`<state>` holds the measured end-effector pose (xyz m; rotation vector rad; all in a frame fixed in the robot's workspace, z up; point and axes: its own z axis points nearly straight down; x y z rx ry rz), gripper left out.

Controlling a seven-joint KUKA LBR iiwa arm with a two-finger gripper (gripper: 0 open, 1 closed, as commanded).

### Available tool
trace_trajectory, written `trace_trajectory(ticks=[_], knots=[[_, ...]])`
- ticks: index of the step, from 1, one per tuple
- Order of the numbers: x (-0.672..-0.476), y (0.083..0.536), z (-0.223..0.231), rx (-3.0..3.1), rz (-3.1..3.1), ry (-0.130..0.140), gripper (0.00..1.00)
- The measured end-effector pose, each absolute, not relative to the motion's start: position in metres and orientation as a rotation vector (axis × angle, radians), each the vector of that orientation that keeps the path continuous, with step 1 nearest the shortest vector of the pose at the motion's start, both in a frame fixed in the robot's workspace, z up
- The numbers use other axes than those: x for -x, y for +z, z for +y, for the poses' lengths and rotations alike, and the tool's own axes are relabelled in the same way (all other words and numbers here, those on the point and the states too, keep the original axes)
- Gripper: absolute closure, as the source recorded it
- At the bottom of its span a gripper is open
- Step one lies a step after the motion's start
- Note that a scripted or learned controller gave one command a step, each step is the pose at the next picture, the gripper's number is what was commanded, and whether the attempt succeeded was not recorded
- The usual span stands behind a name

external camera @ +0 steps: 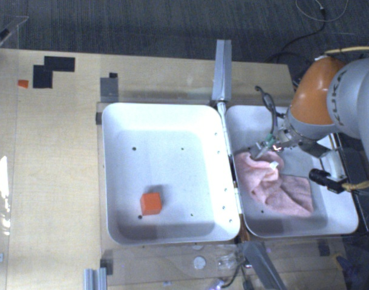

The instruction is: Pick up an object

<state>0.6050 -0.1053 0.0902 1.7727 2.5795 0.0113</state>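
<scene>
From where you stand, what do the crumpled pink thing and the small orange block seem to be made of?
The crumpled pink thing looks like soft cloth: folded, wrinkled, matte. The small orange block seems rigid with flat faces and sharp edges, perhaps foam, wood or plastic; the view cannot settle which.

A single fixed camera looks down on the bench (51,180) from above, at a slight slant, so the far edge of the wooden top and a strip of dark floor run across the upper part of the frame. The view is wide enough to take in both white bins whole: the left bin (121,162) sits at the centre of the frame, the right bin (339,219) towards the right side. The arm (342,98) enters from the right edge, at upper right, nearer the lens and so looming large. Bare bench fills the left third; the near edge is cut off at the bottom
</scene>
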Motion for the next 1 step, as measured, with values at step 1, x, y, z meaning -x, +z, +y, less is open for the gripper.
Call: trace_trajectory(ticks=[1], knots=[[-0.6087, 0.1042, -0.1037, -1.762, 2.575, 0.02, 1.0]])
